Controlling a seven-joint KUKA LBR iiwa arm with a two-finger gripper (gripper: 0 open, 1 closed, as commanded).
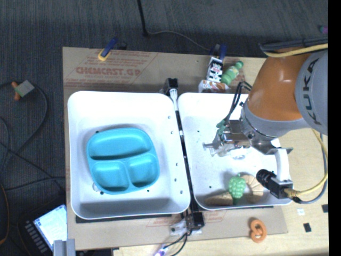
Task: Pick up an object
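Two white bins are seen side by side on the worktop (106,68). In the left bin (80,105) a blue divided tray (123,160) is laid. Over the right bin (200,111) the tool (221,145) is positioned. Near that bin's front edge a green bumpy object (237,186) rests beside brownish items (221,199). An orange ring (258,229) lies on the worktop in front.

2 bins sit side by side on the bench (106,71). The left bin (80,121) holds a divided tray (123,160). In the right bin (194,121), a small bunch of grapes (237,186) lies at the near edge, with the gripper (224,144) above the bin's middle.
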